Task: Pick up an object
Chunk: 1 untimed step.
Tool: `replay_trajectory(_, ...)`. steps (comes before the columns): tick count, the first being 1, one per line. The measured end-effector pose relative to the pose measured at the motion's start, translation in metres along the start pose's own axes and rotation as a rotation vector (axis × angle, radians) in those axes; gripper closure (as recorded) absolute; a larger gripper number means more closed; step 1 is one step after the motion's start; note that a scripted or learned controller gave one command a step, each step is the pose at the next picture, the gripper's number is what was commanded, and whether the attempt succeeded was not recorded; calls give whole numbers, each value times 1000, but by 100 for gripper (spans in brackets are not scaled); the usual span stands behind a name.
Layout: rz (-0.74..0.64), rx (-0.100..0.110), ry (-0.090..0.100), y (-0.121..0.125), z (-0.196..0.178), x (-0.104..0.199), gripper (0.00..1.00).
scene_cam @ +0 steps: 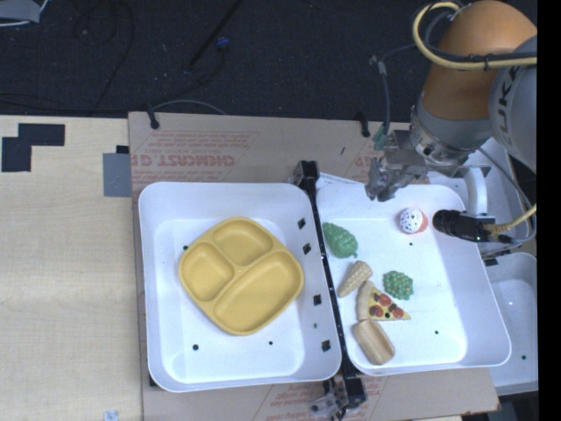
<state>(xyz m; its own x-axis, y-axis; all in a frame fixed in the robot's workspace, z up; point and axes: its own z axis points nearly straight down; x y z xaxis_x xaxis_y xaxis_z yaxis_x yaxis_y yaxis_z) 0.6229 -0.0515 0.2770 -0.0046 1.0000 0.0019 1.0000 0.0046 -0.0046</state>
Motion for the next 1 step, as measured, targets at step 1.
replay_trajectory(1, -1, 1, 0, -14, 19, 57, 100)
